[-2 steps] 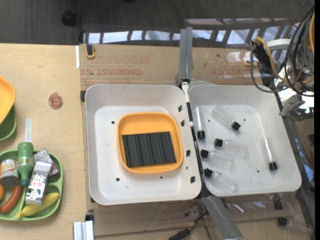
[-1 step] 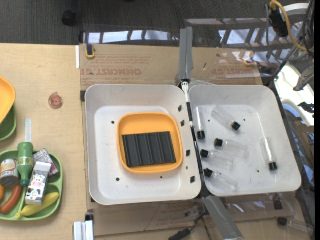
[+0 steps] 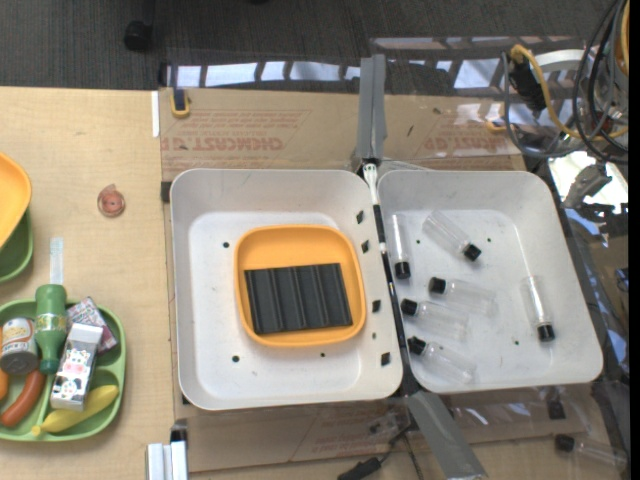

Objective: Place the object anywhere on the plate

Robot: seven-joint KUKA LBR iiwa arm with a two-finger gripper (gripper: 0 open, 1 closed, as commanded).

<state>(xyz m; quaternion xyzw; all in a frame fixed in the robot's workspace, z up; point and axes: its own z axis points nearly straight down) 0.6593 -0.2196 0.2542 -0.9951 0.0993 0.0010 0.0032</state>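
An orange plate (image 3: 297,240) lies in the middle of the left white bin (image 3: 200,298), with a dark ridged rectangle (image 3: 300,299) on its centre. In the right white bin (image 3: 572,313) lie several clear vials with black caps. One vial (image 3: 398,248) rests along the left wall. Another vial (image 3: 452,236) lies near the back, and a third vial (image 3: 536,308) sits toward the right. More vials (image 3: 440,318) are scattered at the front left of that bin.
A green tray (image 3: 100,408) of toy food sits on the wooden table at the lower left, below an orange bowl (image 3: 10,203). A small pink disc (image 3: 112,201) lies on the table. Cables and hoses (image 3: 580,78) crowd the upper right. Cardboard (image 3: 260,133) lies under the bins.
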